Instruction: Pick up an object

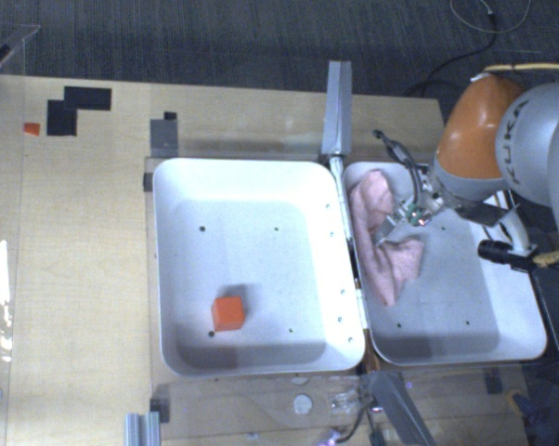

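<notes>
Arm: you see the grey arm (539,147) reach in from the right, its orange band above the wrist, bent down over the right bin (465,333).
Gripper: the gripper (402,223) sits low at the pink cloth (383,249), its tip against the cloth's right side near the middle.
Fingers: you cannot tell their spread; the tip is small and dark against the folds, and no cloth shows clearly between them.
Task object: the pink cloth lies crumpled along the left wall of the right bin, running from the far end toward the middle.
Other object: an orange block (228,313) rests in the left bin (252,193), near its front left corner, well apart from the arm.
Step in hand: judged as the grasp attempt on the cloth, gripper at contact height, lift not yet made.
Next move: you should look for a firm closure on a fold, then a straight rise clear of the bin wall.
Risk: soft fabric may slip out or only a thin edge may catch.
</notes>
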`<state>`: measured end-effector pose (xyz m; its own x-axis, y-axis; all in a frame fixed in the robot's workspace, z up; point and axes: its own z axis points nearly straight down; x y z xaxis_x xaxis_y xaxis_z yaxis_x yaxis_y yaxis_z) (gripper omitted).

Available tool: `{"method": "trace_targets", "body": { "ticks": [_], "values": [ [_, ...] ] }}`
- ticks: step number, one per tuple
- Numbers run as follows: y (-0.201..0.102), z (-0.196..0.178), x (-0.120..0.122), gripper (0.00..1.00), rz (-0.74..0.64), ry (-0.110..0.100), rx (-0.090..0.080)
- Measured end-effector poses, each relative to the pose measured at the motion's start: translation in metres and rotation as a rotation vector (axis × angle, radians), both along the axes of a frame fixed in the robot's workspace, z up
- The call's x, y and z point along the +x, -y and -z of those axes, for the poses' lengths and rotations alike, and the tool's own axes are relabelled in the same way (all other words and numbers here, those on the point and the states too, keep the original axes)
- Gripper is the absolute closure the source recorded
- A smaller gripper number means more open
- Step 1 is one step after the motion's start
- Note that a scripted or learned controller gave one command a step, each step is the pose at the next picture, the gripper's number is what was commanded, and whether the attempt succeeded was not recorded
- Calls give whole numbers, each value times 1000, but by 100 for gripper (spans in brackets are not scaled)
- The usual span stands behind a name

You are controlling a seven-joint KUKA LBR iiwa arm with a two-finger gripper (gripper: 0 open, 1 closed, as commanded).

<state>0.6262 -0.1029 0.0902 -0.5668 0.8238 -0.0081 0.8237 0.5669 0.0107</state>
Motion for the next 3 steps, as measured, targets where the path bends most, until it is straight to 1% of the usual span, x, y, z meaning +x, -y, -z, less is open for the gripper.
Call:
{"method": "trace_targets", "body": {
  "ticks": [1,2,3],
  "values": [
    [2,1,42,0,171,-23,5],
    [-60,-98,45,0,323,-1,4],
    [-6,-3,44,0,288,-13,8]
  ]
}}
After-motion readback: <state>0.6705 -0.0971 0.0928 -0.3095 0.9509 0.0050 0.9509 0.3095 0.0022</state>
